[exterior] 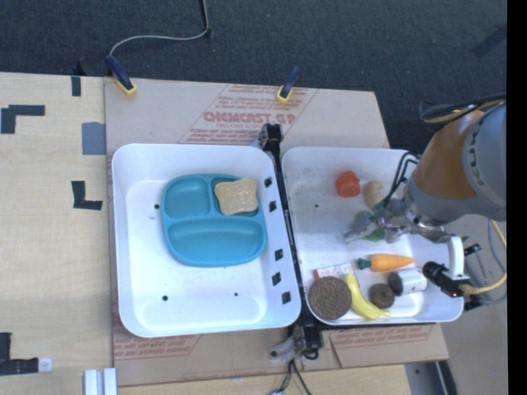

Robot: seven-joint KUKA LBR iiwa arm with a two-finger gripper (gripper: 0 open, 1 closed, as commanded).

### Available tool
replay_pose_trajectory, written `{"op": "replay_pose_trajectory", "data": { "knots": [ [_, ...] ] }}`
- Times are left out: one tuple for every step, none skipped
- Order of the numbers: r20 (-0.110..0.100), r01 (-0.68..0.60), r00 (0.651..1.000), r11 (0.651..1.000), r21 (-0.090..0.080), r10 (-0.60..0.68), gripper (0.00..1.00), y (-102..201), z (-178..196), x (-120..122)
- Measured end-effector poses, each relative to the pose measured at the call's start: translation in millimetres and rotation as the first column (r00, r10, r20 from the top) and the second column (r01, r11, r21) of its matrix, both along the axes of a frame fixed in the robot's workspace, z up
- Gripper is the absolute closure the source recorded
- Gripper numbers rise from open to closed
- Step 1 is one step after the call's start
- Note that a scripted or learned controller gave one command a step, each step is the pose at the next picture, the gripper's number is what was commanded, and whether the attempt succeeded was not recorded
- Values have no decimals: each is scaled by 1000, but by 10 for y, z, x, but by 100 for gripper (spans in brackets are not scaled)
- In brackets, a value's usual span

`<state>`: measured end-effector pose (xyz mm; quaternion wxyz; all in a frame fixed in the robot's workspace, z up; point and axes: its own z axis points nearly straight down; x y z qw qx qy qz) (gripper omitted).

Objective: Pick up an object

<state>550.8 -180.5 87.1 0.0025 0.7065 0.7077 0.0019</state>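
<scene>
The gripper (pixel 360 226) is hovering just above the carrot (pixel 390 262); I cannot tell its state.

The robot arm (pixel 482 159) is showing a big round grey body. A wide orange band (pixel 440 167) is wrapping around it above the wrist. Below the band, the wrist is looking grey and smooth. Thin black cables (pixel 405 171) are curling along the side. The gripper (pixel 366 225) at the tip is looking small, grey and shiny, with a bit of green near it. A white block with a black end (pixel 449 268) is sticking out under the arm.
</scene>
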Motion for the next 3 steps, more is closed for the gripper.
{"op": "replay_pose_trajectory", "data": {
  "knots": [
    [0,0,1000,1000,-2,0,0,37,-1,841],
    [-4,-1,1000,1000,2,1,0,771,-17,1184],
    [-4,-2,1000,1000,-2,2,100,758,89,1185]
  ]
}}
